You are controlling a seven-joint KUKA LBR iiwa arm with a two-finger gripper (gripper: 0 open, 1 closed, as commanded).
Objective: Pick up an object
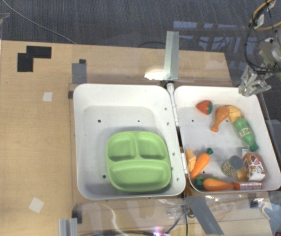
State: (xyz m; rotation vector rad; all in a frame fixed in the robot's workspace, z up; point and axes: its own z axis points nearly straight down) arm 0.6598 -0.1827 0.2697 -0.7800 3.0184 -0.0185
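Toys fill the right bin (189, 98): a strawberry (205, 106), drumstick (222, 117), green bottle (244, 133), two carrots (201, 164) and a carton (253, 164). The jaws (254, 85) hang over that bin's far right corner, gripping nothing; I cannot tell whether they are parted. A green plate (138, 161) lies in the left bin (89, 132) on the worktop (27, 146).

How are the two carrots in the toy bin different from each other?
The upper carrot lies at a slant, leaf end up toward the bin's middle; the lower carrot lies almost flat along the near wall of the right bin.
The upper carrot's green top points up and right; the lower carrot's points left.
Both are orange with green tops, and both lie in the same bin, close together.
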